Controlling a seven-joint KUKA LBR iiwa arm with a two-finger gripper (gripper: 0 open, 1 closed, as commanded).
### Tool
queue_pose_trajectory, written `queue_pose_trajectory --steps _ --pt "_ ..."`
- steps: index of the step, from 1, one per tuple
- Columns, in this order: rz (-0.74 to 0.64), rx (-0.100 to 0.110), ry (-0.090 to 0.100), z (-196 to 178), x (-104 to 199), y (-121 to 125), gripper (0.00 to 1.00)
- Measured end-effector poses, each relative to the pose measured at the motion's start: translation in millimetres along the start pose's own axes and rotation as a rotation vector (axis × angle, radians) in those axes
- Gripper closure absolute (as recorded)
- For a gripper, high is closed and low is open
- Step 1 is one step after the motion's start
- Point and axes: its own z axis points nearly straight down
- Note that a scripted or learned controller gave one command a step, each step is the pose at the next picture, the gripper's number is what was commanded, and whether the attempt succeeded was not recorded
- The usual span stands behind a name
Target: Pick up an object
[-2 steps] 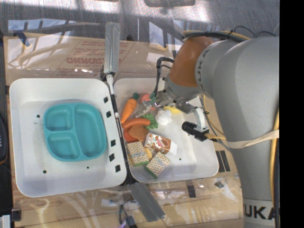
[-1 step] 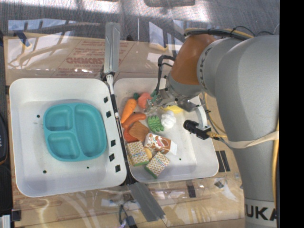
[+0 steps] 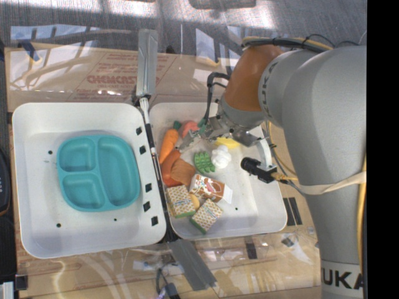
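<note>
My gripper point(image 3: 198, 136) hangs over the toys point(image 3: 194, 167) by the right bin's point(image 3: 262, 213) top edge. I cannot tell how wide it is. The toys are packed close, so I might bump one or grab nothing.

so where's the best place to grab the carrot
Likely the carrot's thick middle, coming from above with fingers across its width. It lies flat and lengthwise against the right bin's left wall, so side access looks tight; the other food crowds its lower end.
</note>
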Motion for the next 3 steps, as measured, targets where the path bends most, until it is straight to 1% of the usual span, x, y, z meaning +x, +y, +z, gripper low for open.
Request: queue_pose_trajectory --steps 1,2,3 --pt "0.004 0.002 -0.001 9.5 -14.5 27.1 0.00" --pt "-0.003 0.001 -0.001 -1.6 -12.7 28.6 1.00" --pt "0.005 -0.006 -0.001 -92.4 56.7 46.2 1.00"
